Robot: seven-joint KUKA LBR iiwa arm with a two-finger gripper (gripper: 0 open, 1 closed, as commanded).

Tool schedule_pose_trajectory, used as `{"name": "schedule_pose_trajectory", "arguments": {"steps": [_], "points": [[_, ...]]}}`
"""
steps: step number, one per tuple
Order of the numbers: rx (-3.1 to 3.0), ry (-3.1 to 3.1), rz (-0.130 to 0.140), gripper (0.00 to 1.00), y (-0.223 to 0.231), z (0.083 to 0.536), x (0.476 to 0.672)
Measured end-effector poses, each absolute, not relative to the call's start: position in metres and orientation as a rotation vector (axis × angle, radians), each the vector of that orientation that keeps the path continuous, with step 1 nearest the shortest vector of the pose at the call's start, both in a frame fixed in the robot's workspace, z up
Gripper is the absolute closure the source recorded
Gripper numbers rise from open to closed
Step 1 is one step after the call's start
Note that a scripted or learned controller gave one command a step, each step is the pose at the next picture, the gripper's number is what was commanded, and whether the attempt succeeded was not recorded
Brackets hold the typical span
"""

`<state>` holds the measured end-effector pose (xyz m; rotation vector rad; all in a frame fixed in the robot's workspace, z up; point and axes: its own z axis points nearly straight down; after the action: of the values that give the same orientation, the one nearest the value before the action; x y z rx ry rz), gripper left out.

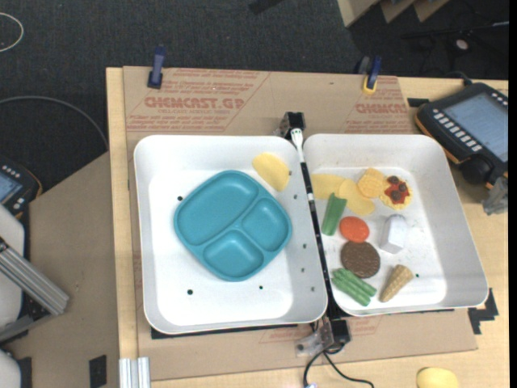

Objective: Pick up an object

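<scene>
Whether the hand is open or closed cannot be told, so places are given between the things themselves. Two shallow white plastic bins sit side by side on a brown cardboard-covered surface (202,99) printed with red lettering. The left bin (153,225) holds a teal plastic plate with three compartments (233,225), lying flat near the middle, and a pale yellow rounded toy food piece (272,170) just beside the plate's far corner, close to the wall shared with the other bin. The right bin (454,225) holds the clutter of small toy foods to be picked from. These are a flat yellow slice (325,186) by the shared wall, a round yellow waffle-textured cracker (371,183), and a small pale piece with red topping (397,191) just beside the cracker. A green elongated pepper-like piece (333,214) lies below the yellow slice. Next to it is an orange-red round piece (354,229), then a white block (394,234). A dark brown round cookie (359,259) lies just below the orange-red piece. Nearest the bin's front edge are a green ridged piece (354,286) and a tan cone (396,281), lying close together. A blue clamp (157,67) and a yellow-and-blue clamp (371,74) grip the surface's far edge.
</scene>
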<state>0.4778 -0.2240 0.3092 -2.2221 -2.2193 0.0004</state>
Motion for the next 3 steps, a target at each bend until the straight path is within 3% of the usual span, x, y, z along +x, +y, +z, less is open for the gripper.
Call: {"name": "schedule_pose_trajectory", "arguments": {"steps": [1, 2, 3], "points": [[-2.221, -2.228, -0.001, 1.00, -0.224, 0.275, 0.533], [-2.223, -2.217, 0.001, 1.00, -0.224, 0.292, 0.477], [-2.221, -2.235, -0.005, 1.00, -0.223, 0.273, 0.593]]}}
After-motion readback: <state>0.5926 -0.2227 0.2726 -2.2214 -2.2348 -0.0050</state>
